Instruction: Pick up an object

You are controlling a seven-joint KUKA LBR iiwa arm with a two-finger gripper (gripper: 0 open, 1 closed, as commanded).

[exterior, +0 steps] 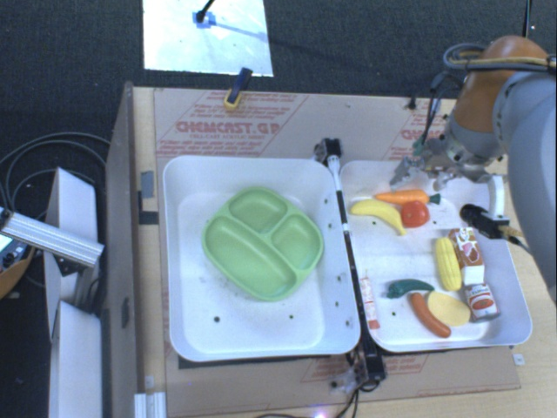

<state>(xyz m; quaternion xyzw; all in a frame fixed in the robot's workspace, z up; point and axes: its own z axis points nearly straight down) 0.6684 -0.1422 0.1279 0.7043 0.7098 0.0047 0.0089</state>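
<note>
- Near edge, R bin [520,325]: orange-red sausage [430,314] lies at a slant, touching a flat yellow slice [452,307] on its right.
- Small red/white bottle [481,300] just right of the slice, by the bin's right wall.
- Dark green veg [409,287] lies just above the sausage.
- Thin red/white stick [369,302] lies along the left wall, next to the black divider bar [345,233] between the bins.
- Mid bin: corn cob [447,264] lies lengthwise, w/ a 2nd bottle [467,249] right beside it on the right.
- L bin [174,233]: green 3-compartment plate [261,242] sits about centre, rotated, nothing on it.
- Far part of R bin: red tomato [416,215] touches the banana [380,211] on its left. Orange carrot [402,197] lies across just behind both, green end to the right.
- Gripper [419,179] hangs over the far edge of R bin, just behind the carrot. Grey tips splayed wide, nothing between them. No contact w/ carrot that I can make out.
- Arm [526,120] comes in from the right, orange band [487,90] above the wrist.
- Behind the bins: cardboard sheet [261,120] w/ red print, and a small yellow/dark clip-like item [237,90] on its far edge.
</note>
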